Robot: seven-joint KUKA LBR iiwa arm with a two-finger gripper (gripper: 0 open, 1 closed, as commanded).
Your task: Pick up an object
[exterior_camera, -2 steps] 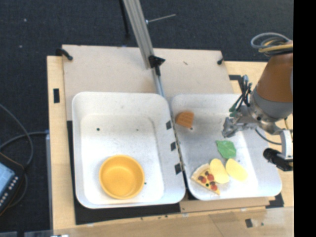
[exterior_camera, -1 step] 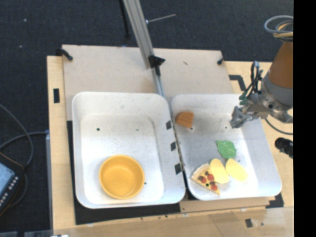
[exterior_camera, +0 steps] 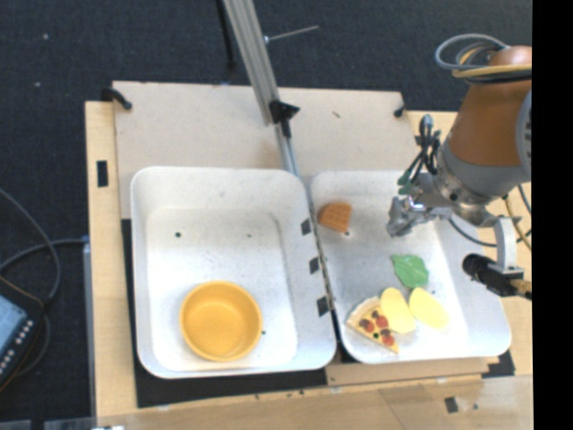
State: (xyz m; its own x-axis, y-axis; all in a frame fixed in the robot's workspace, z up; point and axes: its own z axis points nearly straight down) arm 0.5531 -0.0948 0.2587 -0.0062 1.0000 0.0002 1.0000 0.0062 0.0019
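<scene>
White right bin (exterior_camera: 358, 186) holds all pickables: orange-brown piece (exterior_camera: 336, 216) by the left wall, green piece (exterior_camera: 411, 270) mid-bin, two yellow pieces (exterior_camera: 428, 308) and a pizza slice (exterior_camera: 372, 323) at the front. Gripper (exterior_camera: 403, 218) hangs over the bin's back half, between brown and green pieces, nothing visibly in it; opening width: can't tell. Left bin (exterior_camera: 161, 186): yellow bowl (exterior_camera: 220, 320).

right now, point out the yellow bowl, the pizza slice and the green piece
yellow bowl (exterior_camera: 220, 320), camera view, inner floor
pizza slice (exterior_camera: 372, 324), camera view, topped face
green piece (exterior_camera: 411, 269), camera view, middle
</scene>
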